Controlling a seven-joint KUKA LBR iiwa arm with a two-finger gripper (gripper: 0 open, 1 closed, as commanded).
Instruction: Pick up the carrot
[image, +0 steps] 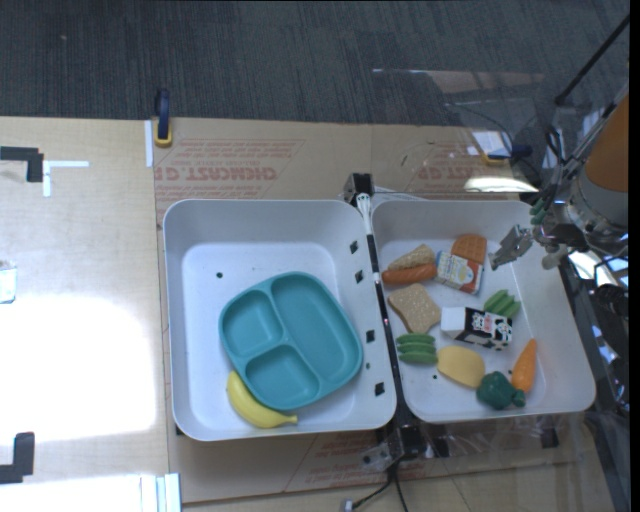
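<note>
The carrot (524, 365) is a small orange cone lying near the front right corner of the right bin (570, 340), next to a green broccoli (498, 390). My gripper (529, 251) hangs over the back right part of that bin, well behind the carrot and apart from it. Its two grey fingers (507, 247) stand spread with nothing between them. The grey arm with its orange band (610, 150) comes in from the right edge.
The right bin also holds an orange carton (462, 262), a sausage (410, 272), bread (413, 306), green pieces (502, 302), a cow-patterned carton (482, 326), a pea pod (417, 347) and a yellow piece (460, 366). The left bin (190, 300) holds a teal divided plate (290, 340) and a banana (255, 403).
</note>
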